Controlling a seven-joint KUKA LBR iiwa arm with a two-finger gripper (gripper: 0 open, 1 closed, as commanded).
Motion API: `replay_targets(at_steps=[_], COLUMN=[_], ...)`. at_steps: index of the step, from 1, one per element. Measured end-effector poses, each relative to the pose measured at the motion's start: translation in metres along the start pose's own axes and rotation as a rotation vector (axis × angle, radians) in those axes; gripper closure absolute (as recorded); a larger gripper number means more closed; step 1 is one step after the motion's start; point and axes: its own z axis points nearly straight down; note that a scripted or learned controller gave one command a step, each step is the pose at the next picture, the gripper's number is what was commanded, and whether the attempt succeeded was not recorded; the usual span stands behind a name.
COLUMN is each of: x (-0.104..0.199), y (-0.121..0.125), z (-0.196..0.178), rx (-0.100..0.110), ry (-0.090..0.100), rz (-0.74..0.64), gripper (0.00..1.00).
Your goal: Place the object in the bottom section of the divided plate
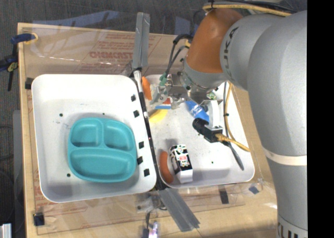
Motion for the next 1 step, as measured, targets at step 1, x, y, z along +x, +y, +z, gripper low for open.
replay_targets(at_steps=[1], x=[0.0326], y=[-0.0602], z=[0.0002], rx=[-0.001], ry=[0.0], rz=[0.022], gripper=[1.0])
